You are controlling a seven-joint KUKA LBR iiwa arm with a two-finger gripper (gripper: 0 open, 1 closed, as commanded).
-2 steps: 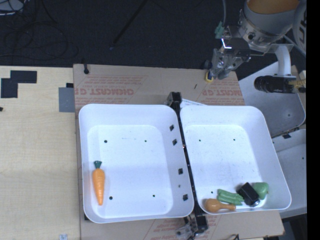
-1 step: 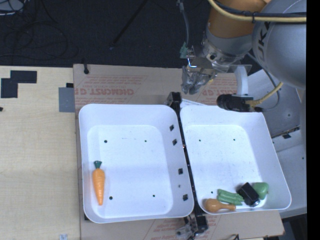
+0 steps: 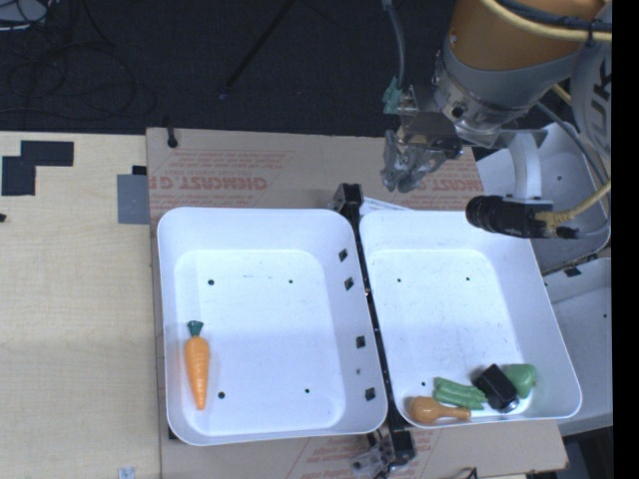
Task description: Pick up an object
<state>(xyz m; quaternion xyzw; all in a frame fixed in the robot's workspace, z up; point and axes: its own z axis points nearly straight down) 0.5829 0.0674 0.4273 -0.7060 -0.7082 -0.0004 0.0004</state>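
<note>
Bench with cardboard sheet, two bins.

Pale wooden bench top under even overhead light, overlaid with a sheet of printed brown cardboard. Behind, dark floor strewn with loose black cables; black and grey patches at left.

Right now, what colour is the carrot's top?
Dark green, above the orange carrot, in the camera view.
</note>
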